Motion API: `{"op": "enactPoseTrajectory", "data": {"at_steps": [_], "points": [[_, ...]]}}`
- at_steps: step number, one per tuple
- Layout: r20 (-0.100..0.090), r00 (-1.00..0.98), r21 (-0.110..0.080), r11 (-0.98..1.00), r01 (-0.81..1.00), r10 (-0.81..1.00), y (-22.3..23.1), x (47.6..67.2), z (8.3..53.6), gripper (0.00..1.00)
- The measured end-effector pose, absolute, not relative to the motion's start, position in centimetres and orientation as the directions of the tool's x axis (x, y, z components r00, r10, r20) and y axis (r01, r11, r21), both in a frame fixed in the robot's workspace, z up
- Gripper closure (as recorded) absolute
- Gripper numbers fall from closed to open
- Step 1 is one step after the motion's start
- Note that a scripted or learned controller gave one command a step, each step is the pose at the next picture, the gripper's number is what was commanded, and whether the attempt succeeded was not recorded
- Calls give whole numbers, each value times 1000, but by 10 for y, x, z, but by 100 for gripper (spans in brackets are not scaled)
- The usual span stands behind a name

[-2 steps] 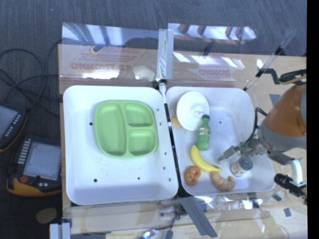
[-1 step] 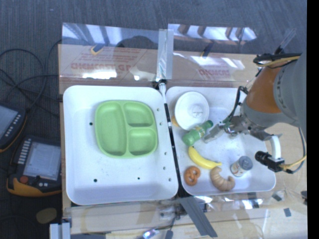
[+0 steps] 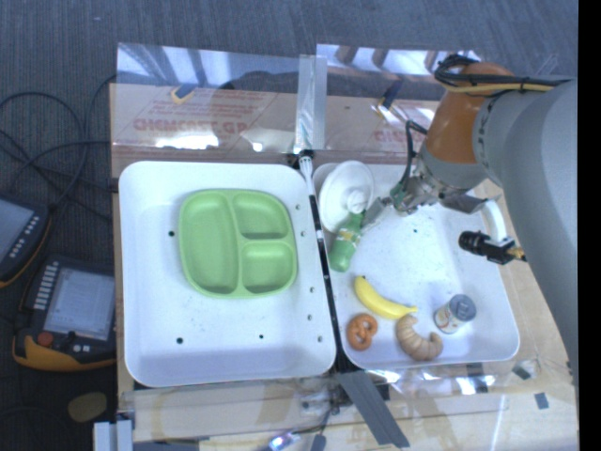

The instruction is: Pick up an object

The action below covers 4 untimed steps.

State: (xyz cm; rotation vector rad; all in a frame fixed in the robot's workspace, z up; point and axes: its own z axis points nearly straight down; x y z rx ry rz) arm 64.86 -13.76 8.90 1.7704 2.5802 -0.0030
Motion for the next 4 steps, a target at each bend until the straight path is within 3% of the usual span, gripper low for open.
{"op": "enactPoseTrajectory", "data": {"at_steps": [1, 2, 3, 4], "points": [[-11, -523, 7, 523, 852, 852, -110, 607, 90, 0], [-9, -409, 10, 409, 912, 912, -118, 530, 90, 0], [-2, -198, -2, 198, 980, 980, -162, 527, 146, 0], [1, -130, -3, 130, 992, 992, -116, 484, 94, 0]]}}
